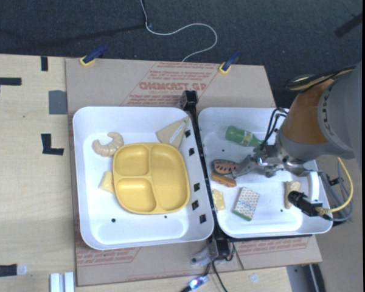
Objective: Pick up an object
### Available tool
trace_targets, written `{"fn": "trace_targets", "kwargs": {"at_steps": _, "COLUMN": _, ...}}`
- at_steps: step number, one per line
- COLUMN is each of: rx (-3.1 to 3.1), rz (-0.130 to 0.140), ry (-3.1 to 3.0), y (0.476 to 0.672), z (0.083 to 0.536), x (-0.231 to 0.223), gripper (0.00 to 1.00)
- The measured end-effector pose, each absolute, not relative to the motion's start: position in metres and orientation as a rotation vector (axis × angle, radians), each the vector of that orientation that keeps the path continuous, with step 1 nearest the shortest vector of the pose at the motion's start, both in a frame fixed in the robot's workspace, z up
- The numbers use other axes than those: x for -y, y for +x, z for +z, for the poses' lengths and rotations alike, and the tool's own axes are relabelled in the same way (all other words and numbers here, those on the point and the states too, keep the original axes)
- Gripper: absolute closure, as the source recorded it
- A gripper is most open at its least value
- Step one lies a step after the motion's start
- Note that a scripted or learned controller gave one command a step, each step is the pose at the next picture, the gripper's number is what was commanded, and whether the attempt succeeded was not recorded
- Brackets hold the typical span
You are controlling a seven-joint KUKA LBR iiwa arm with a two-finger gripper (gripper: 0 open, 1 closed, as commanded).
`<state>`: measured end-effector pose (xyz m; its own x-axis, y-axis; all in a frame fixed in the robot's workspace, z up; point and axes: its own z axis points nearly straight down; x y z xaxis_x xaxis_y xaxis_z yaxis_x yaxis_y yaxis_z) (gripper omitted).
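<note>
My gripper [238,168] reaches in from the right and hangs low in the right bin [264,224], with its tips next to a brown hot-dog-like toy [224,172]. A green bottle [241,136] lies behind the gripper toward the far wall. A small patterned packet [247,202] lies in front of it, and a small yellow piece [218,199] sits by the bin's left wall. A tan piece [291,191] lies at the right, beside the arm. Nothing shows held between the fingers.
The left bin [88,163] holds a yellow divided plate [151,176], a beige curled toy [107,143], a tan wedge [174,131] and a yellow piece [106,182] under the plate's left edge. Black cable [310,205] trails by the arm at the right bin's right wall.
</note>
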<state>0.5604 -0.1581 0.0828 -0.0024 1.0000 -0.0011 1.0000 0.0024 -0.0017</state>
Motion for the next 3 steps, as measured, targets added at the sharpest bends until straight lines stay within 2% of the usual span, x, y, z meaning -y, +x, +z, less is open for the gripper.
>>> {"fn": "trace_targets", "kwargs": {"at_steps": 1, "rx": 2.225, "rz": 0.001, "ry": -2.22, "y": 0.561, "z": 0.095, "x": 0.158, "gripper": 1.0}}
{"fn": "trace_targets", "kwargs": {"at_steps": 3, "rx": 2.227, "rz": -0.004, "ry": -2.223, "y": 0.571, "z": 0.22, "x": 0.16, "gripper": 1.0}}
